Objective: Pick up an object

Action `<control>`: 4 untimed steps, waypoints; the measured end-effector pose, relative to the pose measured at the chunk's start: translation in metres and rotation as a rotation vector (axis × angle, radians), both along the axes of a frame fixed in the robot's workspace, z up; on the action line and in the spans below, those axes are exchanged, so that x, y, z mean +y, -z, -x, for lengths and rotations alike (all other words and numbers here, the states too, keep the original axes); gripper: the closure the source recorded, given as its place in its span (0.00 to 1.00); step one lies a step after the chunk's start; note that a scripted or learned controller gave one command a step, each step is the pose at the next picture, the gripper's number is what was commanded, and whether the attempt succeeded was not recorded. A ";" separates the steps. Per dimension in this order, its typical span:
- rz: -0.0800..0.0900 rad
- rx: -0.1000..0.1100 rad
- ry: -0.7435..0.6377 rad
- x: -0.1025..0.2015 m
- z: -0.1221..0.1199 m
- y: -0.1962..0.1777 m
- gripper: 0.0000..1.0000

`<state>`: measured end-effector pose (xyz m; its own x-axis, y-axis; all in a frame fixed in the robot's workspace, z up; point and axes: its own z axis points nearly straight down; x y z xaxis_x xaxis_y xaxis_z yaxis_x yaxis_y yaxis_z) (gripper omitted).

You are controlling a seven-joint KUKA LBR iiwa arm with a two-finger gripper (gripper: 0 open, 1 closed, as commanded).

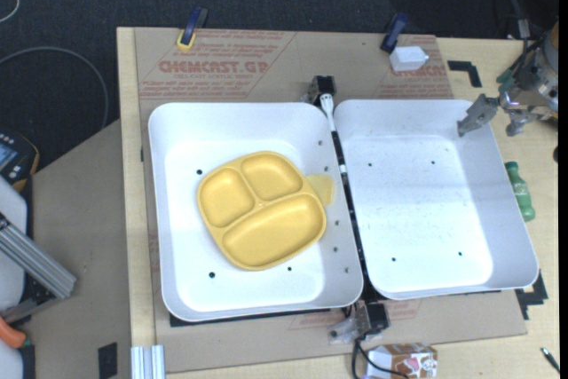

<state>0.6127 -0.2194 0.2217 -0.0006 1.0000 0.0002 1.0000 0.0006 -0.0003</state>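
A yellow divided plate [260, 209] with three compartments lies in the left bin [177, 280], near its middle. A small pale yellow piece [321, 187] pokes out from under the plate's right edge. My gripper [493, 120] hovers over the far right corner of the right bin [426, 271], well away from the plate. It is open, its two grey fingers [473, 117] spread apart with nothing between them.
A green object [520, 190] lies just outside the right bin's right rim. A white block [408, 59] and two blue clamps [393, 32] sit on the cardboard behind the bins. Cables and a connector [324, 90] run between the bins.
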 end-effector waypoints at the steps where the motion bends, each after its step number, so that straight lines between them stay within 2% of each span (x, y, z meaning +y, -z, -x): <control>1: 0.000 -0.017 -0.009 0.090 0.067 -0.165 0.00; 2: 0.000 -0.013 -0.006 0.136 0.128 -0.265 0.00; 3: 0.003 -0.007 -0.001 0.134 0.125 -0.269 1.00; 4: -0.002 0.013 0.001 0.145 0.135 -0.153 1.00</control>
